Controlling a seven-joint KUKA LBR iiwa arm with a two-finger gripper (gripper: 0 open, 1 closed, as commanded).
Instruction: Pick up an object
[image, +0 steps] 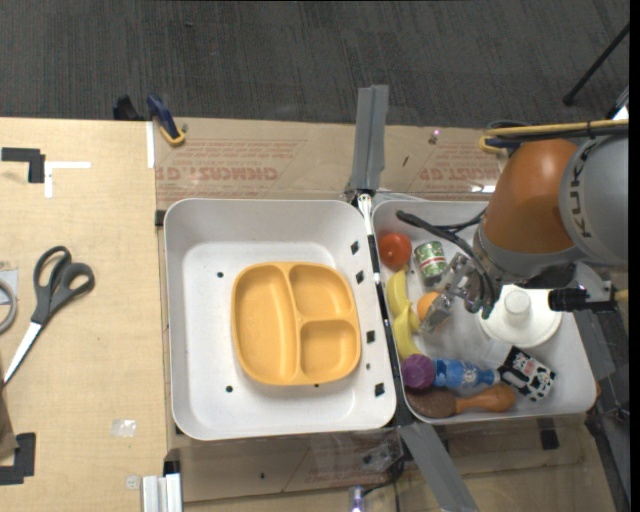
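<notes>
The right bin (580, 395) holds several small objects. Among them are a red tomato (395, 248), a green can (431, 260), a yellow banana (400, 305) and a small orange ball (428, 304). Along the bin's front lie a purple toy (418, 372), a blue bottle (463, 376) and a brown-and-orange piece (468, 402). My gripper (452, 292) is low in this bin, just right of the orange ball and below the can. The arm's orange band (530, 200) hides the bin's back right.
A white round container (520, 314) and a black-and-white cube (527, 372) sit right of the gripper. The left bin (190, 300) holds a yellow divided plate (296, 322). Scissors (50, 290) lie on the bench far left.
</notes>
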